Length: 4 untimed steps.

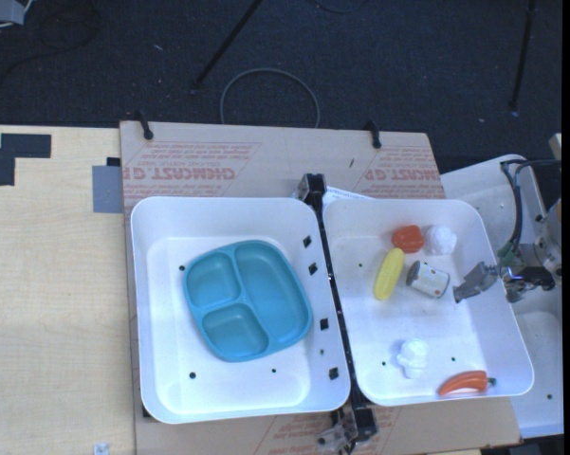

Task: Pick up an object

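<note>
Pincer [476, 282] at right bin's [512, 349] edge, beside grey-white block [428, 279].

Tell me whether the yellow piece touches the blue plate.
Apart. The camera view shows the yellow piece in the right bin, the blue plate in the left bin.

Arm [541, 245] cut off at right edge, jaws too small/blurry to read (open vs shut unclear).

right bin: yellow oblong piece [389, 274] tilted near centre, orange-red lump [408, 238] just above it, white lump [442, 240] beside that, grey-white block [428, 279] right of yellow, white figure [413, 356] lower down, orange carrot-like piece [464, 382] at bottom edge.
</note>
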### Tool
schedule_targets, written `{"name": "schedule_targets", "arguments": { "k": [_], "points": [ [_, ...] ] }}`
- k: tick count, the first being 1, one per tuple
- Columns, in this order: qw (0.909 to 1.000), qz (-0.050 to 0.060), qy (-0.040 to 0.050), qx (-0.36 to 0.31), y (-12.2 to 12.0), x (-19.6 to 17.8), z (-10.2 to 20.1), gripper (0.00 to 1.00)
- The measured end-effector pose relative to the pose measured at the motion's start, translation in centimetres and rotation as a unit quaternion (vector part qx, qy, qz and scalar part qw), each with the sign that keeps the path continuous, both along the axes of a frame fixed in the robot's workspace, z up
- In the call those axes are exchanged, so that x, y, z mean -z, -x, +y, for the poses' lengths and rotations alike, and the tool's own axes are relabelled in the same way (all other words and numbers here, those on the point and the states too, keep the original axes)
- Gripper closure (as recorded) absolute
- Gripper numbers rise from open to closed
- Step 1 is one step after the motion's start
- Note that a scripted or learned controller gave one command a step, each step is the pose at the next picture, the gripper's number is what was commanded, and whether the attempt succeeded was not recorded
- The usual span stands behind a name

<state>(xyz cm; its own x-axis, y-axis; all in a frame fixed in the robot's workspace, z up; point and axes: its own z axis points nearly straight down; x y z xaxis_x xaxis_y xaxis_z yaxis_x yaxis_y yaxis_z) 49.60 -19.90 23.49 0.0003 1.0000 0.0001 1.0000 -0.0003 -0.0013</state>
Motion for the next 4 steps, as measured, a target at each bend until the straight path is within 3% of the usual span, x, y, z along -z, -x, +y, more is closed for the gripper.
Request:
{"name": "schedule_targets", "arguments": {
  "k": [3,4],
  "points": [
    [1.0,0.003,-0.0017,0.0,-0.1,14.5,1.1,0.0],
    [1.0,0.002,-0.0011,0.003,-0.2,13.2,0.9,1.0]
  ]
}}
